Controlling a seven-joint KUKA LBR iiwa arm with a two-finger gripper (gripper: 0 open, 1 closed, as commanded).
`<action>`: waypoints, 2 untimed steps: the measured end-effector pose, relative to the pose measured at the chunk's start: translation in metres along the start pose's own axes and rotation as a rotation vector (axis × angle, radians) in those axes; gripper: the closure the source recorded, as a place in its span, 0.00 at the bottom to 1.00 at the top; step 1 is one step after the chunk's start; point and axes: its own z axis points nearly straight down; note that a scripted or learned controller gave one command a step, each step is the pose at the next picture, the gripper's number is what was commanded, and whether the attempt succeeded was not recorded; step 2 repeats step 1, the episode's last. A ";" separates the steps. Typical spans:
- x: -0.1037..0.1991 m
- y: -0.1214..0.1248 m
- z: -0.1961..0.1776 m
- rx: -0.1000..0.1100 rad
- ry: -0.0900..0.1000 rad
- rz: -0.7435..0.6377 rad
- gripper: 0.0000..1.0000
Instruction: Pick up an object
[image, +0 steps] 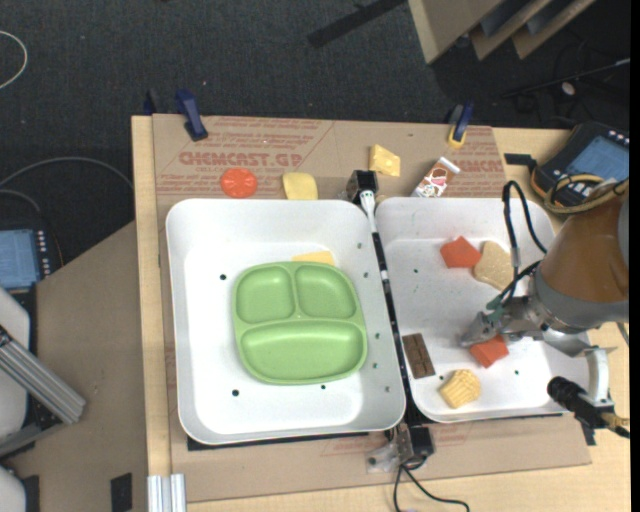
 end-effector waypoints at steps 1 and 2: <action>0.106 0.025 -0.094 -0.005 0.000 -0.007 1.00; 0.106 0.025 -0.094 -0.005 0.000 -0.007 1.00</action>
